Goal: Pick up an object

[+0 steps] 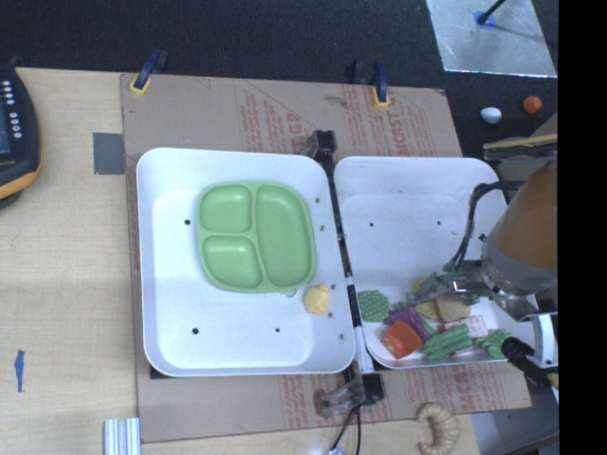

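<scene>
A heap of toy food lies in the near part of the right bin (408, 197): a green knobbly piece (373, 303), a purple piece (410, 317), a red piece (402, 338), green bean pods (446, 342) and a tan piece (448, 307). My gripper (438, 284) hangs low over the right side of this heap, just above the tan piece. The arm's grey wrist and orange band (531, 226) hide the bin's right edge. A small yellow piece (317, 299) rests alone in the left bin (171, 282), near its right wall.
A green three-part plate (256, 235) lies in the middle of the left bin. A metal divider (337, 245) runs between the bins. A tan curled object (438, 427) lies on the cardboard in front of the right bin. A controller (14, 131) sits at the far left.
</scene>
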Motion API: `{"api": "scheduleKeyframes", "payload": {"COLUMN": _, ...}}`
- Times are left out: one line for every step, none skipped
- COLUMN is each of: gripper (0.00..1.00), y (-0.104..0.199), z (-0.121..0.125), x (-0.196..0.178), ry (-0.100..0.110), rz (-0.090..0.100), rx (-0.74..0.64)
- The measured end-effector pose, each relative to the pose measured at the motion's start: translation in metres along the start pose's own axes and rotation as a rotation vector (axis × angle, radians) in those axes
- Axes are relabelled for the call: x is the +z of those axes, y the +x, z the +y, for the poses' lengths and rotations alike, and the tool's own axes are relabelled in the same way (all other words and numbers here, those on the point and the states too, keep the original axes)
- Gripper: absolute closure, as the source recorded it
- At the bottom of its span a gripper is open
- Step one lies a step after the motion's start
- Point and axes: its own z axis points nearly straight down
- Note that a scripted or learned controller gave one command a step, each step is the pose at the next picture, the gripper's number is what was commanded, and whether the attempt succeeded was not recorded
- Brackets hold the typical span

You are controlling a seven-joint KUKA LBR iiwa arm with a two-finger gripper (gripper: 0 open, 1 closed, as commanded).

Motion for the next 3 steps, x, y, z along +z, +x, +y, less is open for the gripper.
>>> {"api": "scheduleKeyframes", "payload": {"gripper": 1.00, "y": -0.001, "z": 0.007, "x": -0.013, "ry": -0.008, "rz": -0.004, "rx": -0.006}}
{"api": "scheduleKeyframes", "payload": {"gripper": 1.00, "y": 0.076, "z": 0.042, "x": -0.101, "ry": -0.004, "rz": 0.002, "rx": -0.008}}
{"api": "scheduleKeyframes", "payload": {"gripper": 1.00, "y": 0.133, "z": 0.096, "x": -0.128, "ry": -0.006, "rz": 0.002, "rx": -0.010}}
